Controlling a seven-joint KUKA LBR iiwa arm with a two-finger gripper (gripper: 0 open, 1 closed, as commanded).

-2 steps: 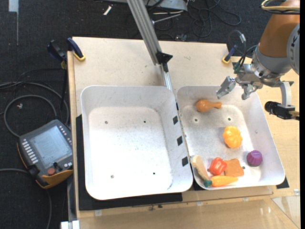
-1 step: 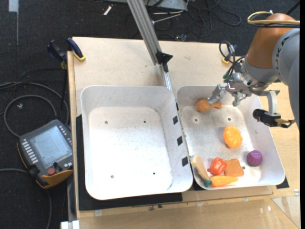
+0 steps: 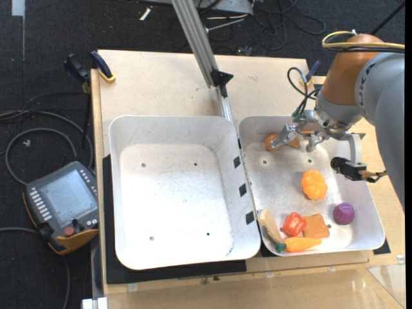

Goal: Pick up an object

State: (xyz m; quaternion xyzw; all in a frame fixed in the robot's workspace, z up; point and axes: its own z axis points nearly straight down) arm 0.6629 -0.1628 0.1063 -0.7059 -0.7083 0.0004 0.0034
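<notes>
Carrot, red pepper, an orange block and a pale wedge crowd the right bin's near corner, probably heaped there by the sloping floor. A purple piece lies toward that bin's outer wall, an orange-yellow pepper near its middle. At its far end the gripper hangs low over a small orange object, the likely target, apparently straddling it, fingers spread, nothing visibly clamped or lifted. Left of the right bin sits the other bin.

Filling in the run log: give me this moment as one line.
arm: over right bin | gripper: low at far end, by small orange object, grasp unclear | left bin: untouched
</notes>
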